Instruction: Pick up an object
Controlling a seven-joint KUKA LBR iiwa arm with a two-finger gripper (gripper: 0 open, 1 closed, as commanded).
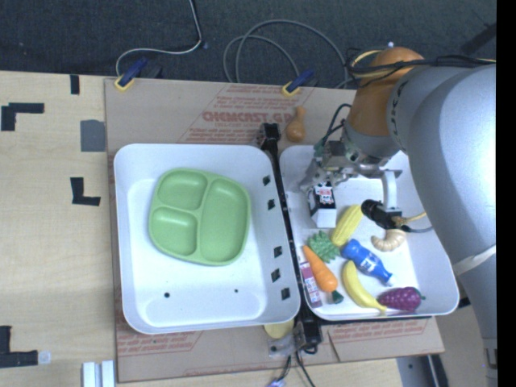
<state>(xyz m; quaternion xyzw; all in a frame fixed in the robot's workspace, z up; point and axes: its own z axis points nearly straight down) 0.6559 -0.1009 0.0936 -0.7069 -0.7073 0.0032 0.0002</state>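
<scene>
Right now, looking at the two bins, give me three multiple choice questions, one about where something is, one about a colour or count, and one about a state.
1. Where is the green divided plate?
A. in the left bin
B. in the right bin
C. on the cardboard outside the bins

2. What colour is the bottle in the right bin?
A. red
B. blue
C. white

3. How does the plate lie?
A. flat, hollows up
B. upside down
C. standing on edge

Answers:
1. A, since the plate lies alone inside the left bin.
2. B, since the bottle beside the banana is blue.
3. A, since its three hollows face the camera.
</scene>
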